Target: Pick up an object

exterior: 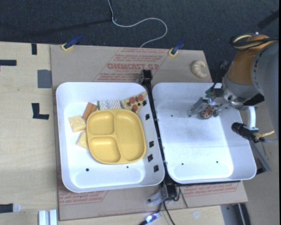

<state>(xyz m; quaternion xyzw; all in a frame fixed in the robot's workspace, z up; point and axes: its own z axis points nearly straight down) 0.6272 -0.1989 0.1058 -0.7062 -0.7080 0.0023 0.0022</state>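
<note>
Seen from above at a slant, two shallow white bins sat side by side on a cardboard sheet. In the left bin (68,139), left of the frame's centre, a yellow divided plate (116,136) lay over several small flat items: a tan cracker-like square (77,123), a brown strip (89,109) and a patterned piece (136,101) along its upper edge. In the right bin (201,158), the grey arm (253,74) reached in from the right edge, its gripper (205,109) low over the bin's upper part. A small brownish object (207,112) sat at the fingertips; whether it was gripped was unclear.
</note>
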